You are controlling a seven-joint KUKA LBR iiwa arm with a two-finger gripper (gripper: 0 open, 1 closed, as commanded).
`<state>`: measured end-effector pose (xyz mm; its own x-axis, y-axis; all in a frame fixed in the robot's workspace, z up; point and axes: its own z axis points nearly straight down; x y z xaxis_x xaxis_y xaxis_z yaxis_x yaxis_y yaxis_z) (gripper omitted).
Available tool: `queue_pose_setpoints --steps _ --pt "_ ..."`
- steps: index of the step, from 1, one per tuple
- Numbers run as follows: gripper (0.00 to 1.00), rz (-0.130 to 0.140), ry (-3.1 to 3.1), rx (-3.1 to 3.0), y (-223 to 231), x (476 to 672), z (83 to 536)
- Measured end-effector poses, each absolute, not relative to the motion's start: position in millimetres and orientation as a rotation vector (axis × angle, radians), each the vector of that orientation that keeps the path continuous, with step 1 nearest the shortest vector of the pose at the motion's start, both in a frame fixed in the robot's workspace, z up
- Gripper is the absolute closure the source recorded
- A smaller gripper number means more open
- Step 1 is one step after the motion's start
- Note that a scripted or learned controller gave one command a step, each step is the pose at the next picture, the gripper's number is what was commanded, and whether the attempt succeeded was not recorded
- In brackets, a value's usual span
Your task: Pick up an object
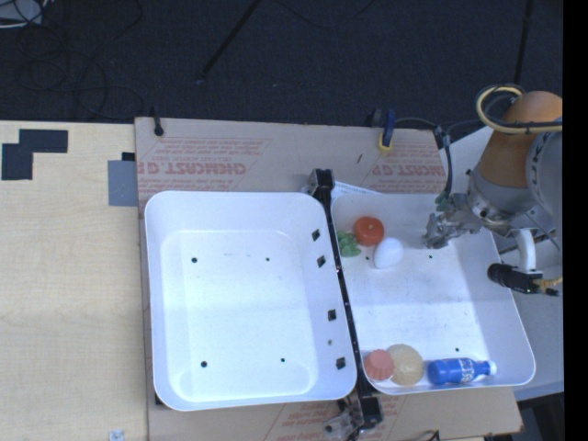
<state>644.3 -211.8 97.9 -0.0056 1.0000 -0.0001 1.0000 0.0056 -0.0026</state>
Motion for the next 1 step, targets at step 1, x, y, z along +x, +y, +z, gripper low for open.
queue_pose_setpoints --steps 1 --pt "1.00 -0.015 -2.237 -2.222 -150.8 647.5 245.6"
